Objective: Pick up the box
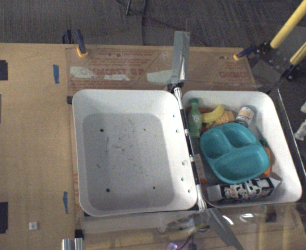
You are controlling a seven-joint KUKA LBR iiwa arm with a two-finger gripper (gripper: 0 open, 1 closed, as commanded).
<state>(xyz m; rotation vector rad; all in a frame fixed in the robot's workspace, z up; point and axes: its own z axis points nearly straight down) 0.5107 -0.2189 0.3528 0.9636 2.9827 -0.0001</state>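
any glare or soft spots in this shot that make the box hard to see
Camera view: lighting is flat and dim, with soft focus throughout, so the print on the long black-and-white cardboard box is unreadable; bright glare streaks lie on the clear sheet just below the right white bin; the teal divided plastic plate casts a shadow beside the box; the left white bin shows dark specks.

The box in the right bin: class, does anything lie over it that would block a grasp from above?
Nothing lies on the box; it rests along the right bin's near wall. The teal divided plate sits right beside it, crowding its far side.
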